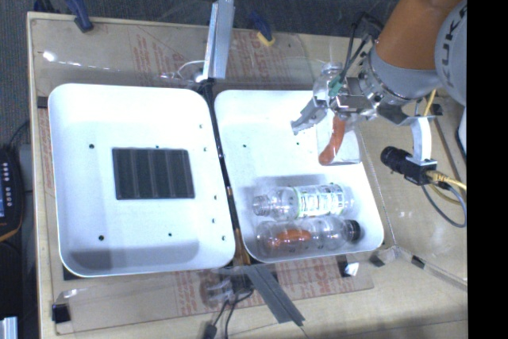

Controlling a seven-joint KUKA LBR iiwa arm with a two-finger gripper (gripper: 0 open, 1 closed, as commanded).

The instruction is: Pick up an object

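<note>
So the gripper (327, 113) hangs over the right bin (262, 111) w/ an orange-ish bagged thing (336, 140) dangling, prob pinched; two bottles (303, 201) sit along the bin's near wall.

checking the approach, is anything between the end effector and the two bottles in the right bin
Nothing visible. The end effector is over the right bin's far end; bare bin floor separates it from the two bottles lying side by side at the near end.

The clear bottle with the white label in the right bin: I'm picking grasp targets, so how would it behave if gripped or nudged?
The clear bottle with the white label lies on its side, so a nudge would probably roll it. It looks empty and thin-walled, likely light and apt to dent. The second bottle lies alongside and may block rolling that way.
</note>
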